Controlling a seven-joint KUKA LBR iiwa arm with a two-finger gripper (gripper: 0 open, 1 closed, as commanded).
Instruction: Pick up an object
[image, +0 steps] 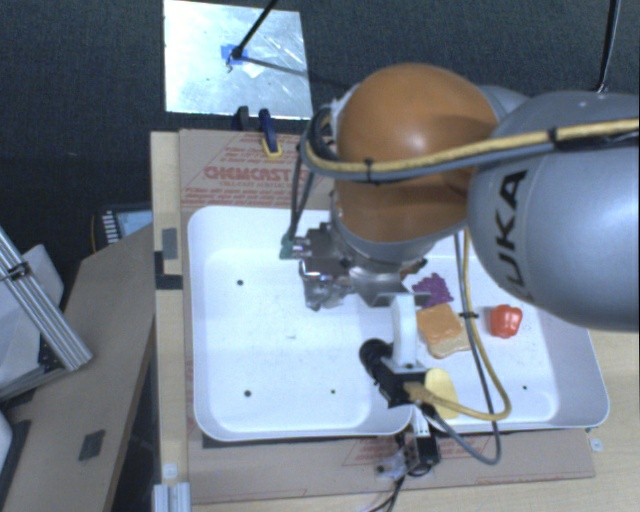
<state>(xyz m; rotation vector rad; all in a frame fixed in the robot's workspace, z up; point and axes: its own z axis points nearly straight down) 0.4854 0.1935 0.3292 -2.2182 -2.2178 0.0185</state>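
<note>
One claw (322, 285) of dull grey metal hangs below the arm's (560, 200) orange band, low over the white floor of the left bin (240, 340), towards that bin's upper right part. How wide the claw stands cannot be told, because the wrist hides it from above. Nothing can be seen gripped in it.

Four small objects lie in the right bin (570, 385), all to the right of the claw and apart from it.
- Nearest is a purple piece (433, 290), lumpy and dark violet. It sits at about the claw's height in the frame and is partly covered by the wrist.
- Just below it, touching or nearly touching, lies a tan block (442, 331). It is orange-brown on top, paler along the lower edge, roughly square, and looks like a slice of bread.
- A red piece (505, 320), glossy and rounded like a small pepper, lies to the right of the tan block with a clear white gap between them.
- A yellow piece (441, 384), pale and rounded, lies lowest, below the tan block and near the front rim. A cable crosses it.

Both bins rest on a cardboard sheet (235, 172) with red lettering, which lies on the pale worktop (168, 340). A crinkled silver sheet (235, 60) occupies the upper left of the frame.
</note>
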